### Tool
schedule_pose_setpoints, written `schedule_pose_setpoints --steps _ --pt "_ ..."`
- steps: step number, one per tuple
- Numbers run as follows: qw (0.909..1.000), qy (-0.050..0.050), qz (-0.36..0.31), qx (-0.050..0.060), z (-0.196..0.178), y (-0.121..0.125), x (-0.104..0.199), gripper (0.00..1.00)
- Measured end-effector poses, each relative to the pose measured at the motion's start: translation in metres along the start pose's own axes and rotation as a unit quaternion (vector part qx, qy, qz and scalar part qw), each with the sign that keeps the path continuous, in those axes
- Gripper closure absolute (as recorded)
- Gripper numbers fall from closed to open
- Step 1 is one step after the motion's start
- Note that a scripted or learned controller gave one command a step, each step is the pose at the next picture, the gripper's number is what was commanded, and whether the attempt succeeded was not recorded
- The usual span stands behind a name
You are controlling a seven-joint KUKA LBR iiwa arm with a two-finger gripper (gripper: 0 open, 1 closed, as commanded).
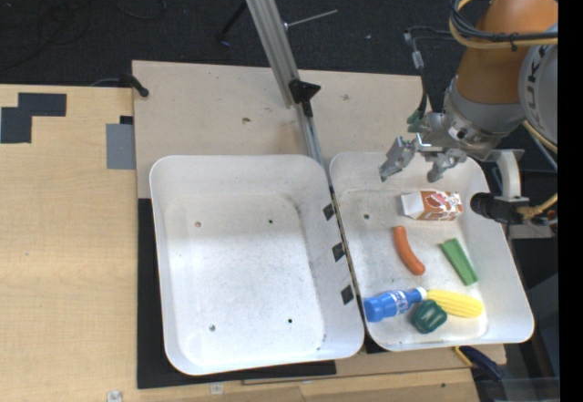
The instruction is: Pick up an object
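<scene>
My gripper (417,163) hangs over the back of the right bin (369,209), fingers spread open with nothing between them. Just below and to its right lies a small white and red carton (432,205). Nearer the front are an orange-red sausage (409,250), a green stick (458,262), a yellow corn cob (455,304), a dark green lump (428,317) and a blue and white bottle (393,304).
The left bin (182,209) sits beside the right one, with black clips (338,250) along the shared edge. A slanted aluminium post (273,36) rises behind the bins. A black bracket (496,206) sticks in from the right.
</scene>
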State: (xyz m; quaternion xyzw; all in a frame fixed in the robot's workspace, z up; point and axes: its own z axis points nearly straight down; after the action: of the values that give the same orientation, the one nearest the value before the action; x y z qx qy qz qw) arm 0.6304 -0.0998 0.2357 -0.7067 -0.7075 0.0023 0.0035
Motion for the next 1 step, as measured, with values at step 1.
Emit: schedule_pose_setpoints --steps 1 --pt "1.0000 0.000 0.000 -0.003 -0.0031 0.0008 -0.0005 0.00"
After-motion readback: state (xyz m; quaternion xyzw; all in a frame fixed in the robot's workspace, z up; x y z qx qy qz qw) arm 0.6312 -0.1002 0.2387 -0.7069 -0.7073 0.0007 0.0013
